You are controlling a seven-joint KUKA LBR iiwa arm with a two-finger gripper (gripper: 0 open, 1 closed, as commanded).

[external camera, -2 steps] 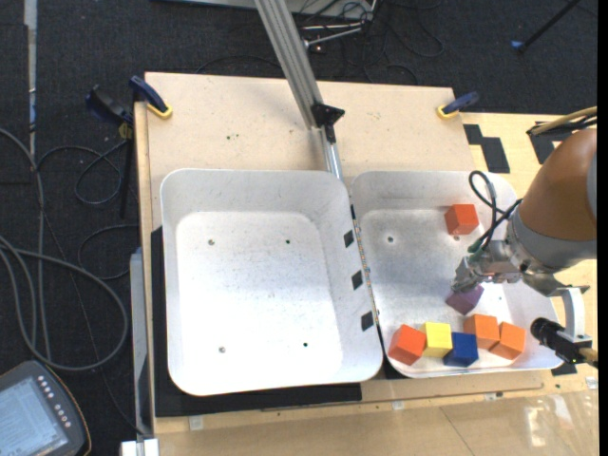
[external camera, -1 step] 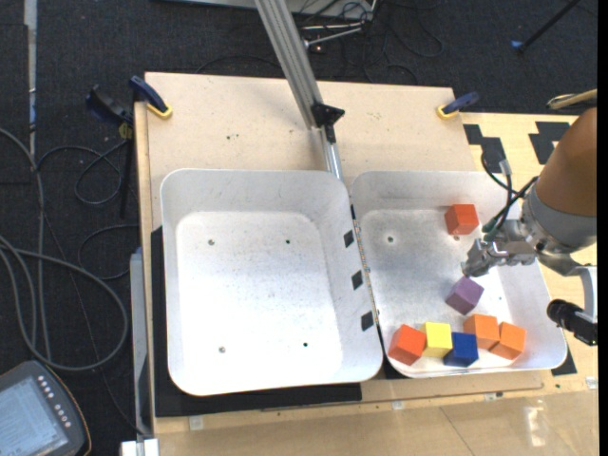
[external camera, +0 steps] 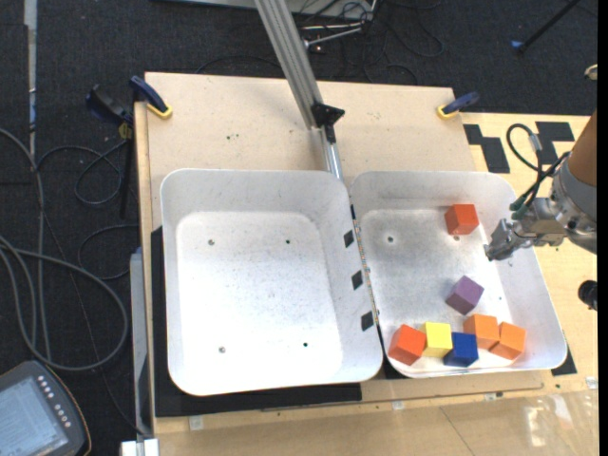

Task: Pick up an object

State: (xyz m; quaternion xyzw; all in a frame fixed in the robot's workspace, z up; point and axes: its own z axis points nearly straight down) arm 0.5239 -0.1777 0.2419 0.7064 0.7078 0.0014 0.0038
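Note:
The right bin (external camera: 408,255) holds several blocks. An orange cube (external camera: 462,218) sits near its far right. A purple cube (external camera: 465,294) lies lower down. Along the front wall stand an orange-red cube (external camera: 408,343), a yellow cube (external camera: 438,337), a blue cube (external camera: 463,349) and two orange cubes (external camera: 482,330) (external camera: 511,339). My gripper (external camera: 500,246) hangs over the bin's right side, right of the orange cube and above the purple one, with nothing visible between its fingers.
The left bin (external camera: 252,278) lies beside the right one. A metal pole (external camera: 290,50) slants down from the top to the bins' shared edge. Blue-and-yellow clamps (external camera: 152,98) (external camera: 458,105) grip the board's far corners.

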